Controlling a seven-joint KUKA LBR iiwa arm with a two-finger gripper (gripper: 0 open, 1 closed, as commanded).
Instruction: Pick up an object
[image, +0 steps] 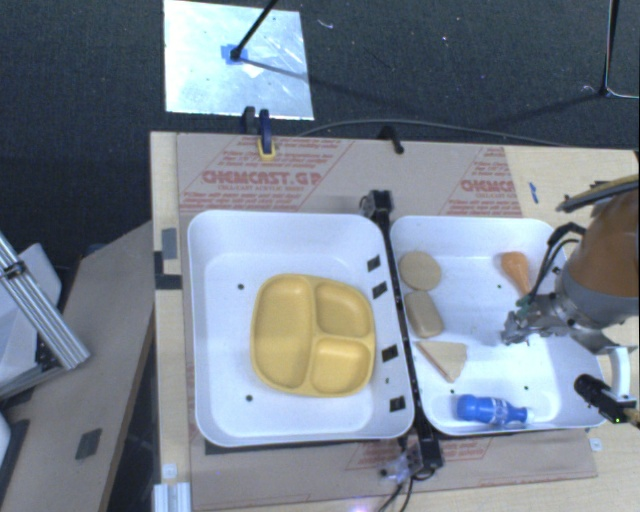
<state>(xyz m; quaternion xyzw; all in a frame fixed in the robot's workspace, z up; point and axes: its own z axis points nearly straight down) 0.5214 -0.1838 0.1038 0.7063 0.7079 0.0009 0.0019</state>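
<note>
2 white bins sit on the counter; the right bin (470, 425) carries 5 pieces, none lifted yet. Over its right half hangs the end effector (517, 328), just below the orange piece (516, 268); its opening cannot be told. Nothing shows in its grip.

A divided plate (312, 334) lies in the left bin (215, 300); a bottle (490, 409) in the right bin (470, 235).

the bins (300, 235) looked smooth white plastic, the yellow tray (312, 333) matt plastic, the worktop (330, 165) printed cardboard, the floor (80, 90) dark carpet.
</note>
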